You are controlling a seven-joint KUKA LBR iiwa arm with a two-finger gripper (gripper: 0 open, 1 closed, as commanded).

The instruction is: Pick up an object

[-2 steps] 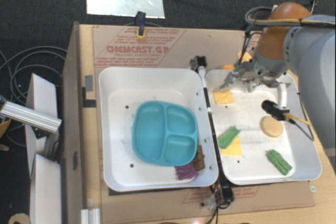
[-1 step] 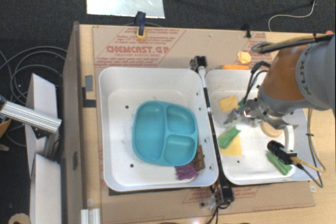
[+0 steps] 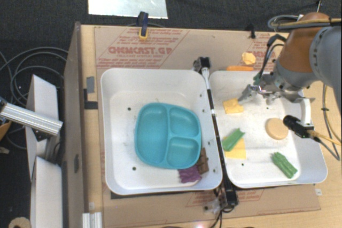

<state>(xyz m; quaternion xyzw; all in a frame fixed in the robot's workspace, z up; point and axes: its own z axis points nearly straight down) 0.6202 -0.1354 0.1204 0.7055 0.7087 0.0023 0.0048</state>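
The pincer [image 3: 255, 91] is hovering in the right bin [image 3: 315, 168], its grip state impossible to tell. The nearest candidate, a yellow wedge [image 3: 233, 107], is lying just beside it at seven o'clock, suggesting the arm is lining up for a descent

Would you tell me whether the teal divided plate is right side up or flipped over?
Right side up: the teal divided plate in the left bin shows its three hollow compartments facing upward.

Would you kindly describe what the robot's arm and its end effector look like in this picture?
The arm is smooth, rounded grey, with an orange band above the wrist. Thin cables loop around that band. Below it sits a small metallic end effector, and a black fitting with a white bracket juts out beside the wrist.
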